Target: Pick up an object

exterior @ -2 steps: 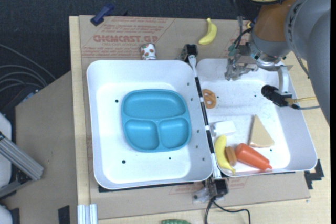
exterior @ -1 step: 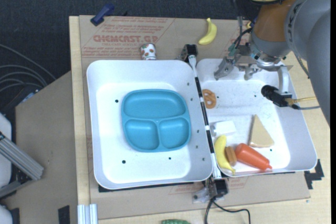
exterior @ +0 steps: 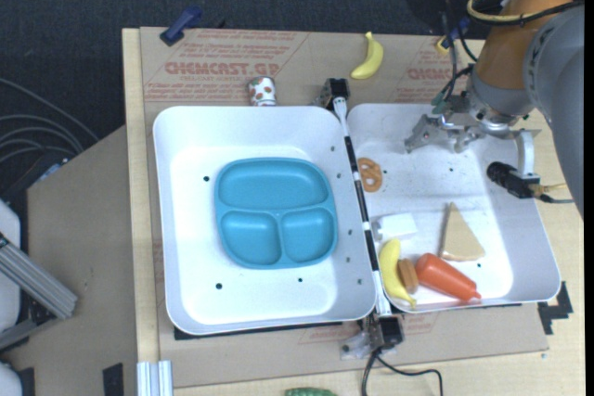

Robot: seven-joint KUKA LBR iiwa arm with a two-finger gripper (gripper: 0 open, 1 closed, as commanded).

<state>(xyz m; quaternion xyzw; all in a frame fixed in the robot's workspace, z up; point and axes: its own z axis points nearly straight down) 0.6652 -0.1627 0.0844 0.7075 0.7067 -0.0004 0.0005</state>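
Note:
My gripper (exterior: pixel 436 138) hangs over the far part of the right bin (exterior: pixel 520 246), open, with nothing between its fingers. Toys lie nearer in that bin. A pretzel (exterior: pixel 369 173) sits by the left wall, below and left of the gripper. A white block (exterior: pixel 397 226) is at the middle. A yellow banana (exterior: pixel 391 268), a small hot dog (exterior: pixel 407 274) and an orange carrot (exterior: pixel 446 277) crowd the near left corner. A tan wedge (exterior: pixel 460 236) lies just beyond the carrot.
The left bin (exterior: pixel 181 199) holds a blue divided plate (exterior: pixel 275 210). On the bench beyond the bins lie a second banana (exterior: pixel 368 58), a small red-and-white cup (exterior: pixel 264 91) and a blue piece (exterior: pixel 181 25).

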